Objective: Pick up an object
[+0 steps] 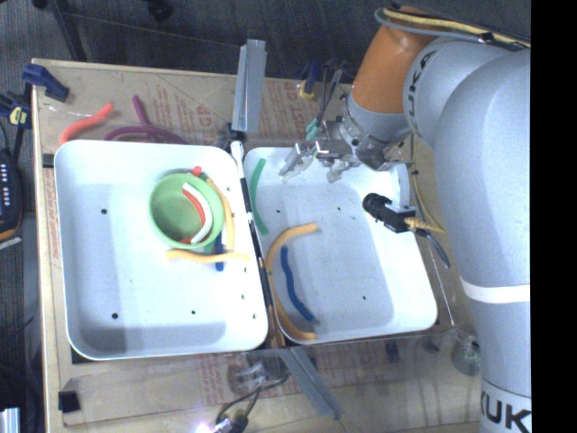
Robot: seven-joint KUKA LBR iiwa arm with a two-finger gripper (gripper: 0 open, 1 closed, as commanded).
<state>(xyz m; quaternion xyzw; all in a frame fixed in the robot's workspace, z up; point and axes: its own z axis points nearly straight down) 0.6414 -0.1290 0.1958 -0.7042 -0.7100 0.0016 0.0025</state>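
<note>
Jaws hang released, spread apart with nothing between them, above the far edge of the right bin (406, 287), at the end of the grey arm (478, 152) reaching in from the right. Near them, along that bin's left wall, lies a green strip (255, 192). Nearer the front lie a curved orange strip (290, 234) and a blue strip (288, 282), close together. The left bin (99, 305) holds a green bowl (176, 210) with red and white pieces inside; a yellow strip (200, 255) rests beside it. A purple tube (144, 133) lies on the table (180, 88)
</note>
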